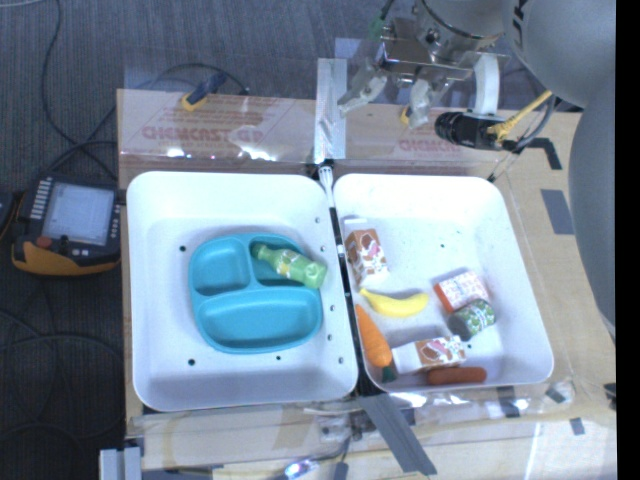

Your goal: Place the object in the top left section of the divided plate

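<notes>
The right bin [520, 268] holds a scatter of toy food: a small carton [366, 254] at its ten o'clock, a banana [396, 303] just below that, a carrot [373, 340] running toward six o'clock along the left wall, a red-and-white box [462, 290] near the middle, a dark green item [474, 318] touching its lower edge, another small carton [440, 351] below, and a sausage [456, 375] at the bottom. None of these lies near the plate.

In the left bin [160, 268] sits the blue divided plate [255, 323]. A green bottle [290, 265] lies in its upper right section, on its side, long axis running from ten o'clock to four o'clock, with the paler, narrower end toward ten o'clock. The plate's upper left section has nothing in it.

The gripper [394, 96] hangs above the bench beyond the bins, at twelve o'clock from the right bin's left corner, well apart from the bottle. Its two fingers are spread with nothing between them.
</notes>
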Available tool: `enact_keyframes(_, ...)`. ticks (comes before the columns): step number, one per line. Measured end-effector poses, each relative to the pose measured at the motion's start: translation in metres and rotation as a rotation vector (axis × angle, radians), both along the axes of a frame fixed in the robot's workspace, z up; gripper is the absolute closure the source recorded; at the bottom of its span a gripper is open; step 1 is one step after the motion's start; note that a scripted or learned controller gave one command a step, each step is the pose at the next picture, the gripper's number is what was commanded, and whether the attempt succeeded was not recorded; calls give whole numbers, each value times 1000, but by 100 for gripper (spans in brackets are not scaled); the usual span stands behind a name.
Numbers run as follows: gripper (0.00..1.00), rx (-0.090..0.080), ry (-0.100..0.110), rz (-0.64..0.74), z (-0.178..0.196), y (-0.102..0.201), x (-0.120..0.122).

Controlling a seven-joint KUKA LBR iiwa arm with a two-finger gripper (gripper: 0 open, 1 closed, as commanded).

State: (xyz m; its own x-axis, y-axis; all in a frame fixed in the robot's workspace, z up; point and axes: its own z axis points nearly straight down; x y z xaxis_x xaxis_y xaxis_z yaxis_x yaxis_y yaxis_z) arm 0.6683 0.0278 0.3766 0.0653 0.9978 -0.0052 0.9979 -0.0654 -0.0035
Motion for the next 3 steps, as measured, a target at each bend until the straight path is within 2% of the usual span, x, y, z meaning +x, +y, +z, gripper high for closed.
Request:
enact_keyframes(1, 0, 0, -2, 0, 1, 0, 0)
enact_keyframes(2, 100, -4, 0, 0, 10, 0, 0)
enact_keyframes(3, 100, 2, -3, 261, 58, -28, -20)
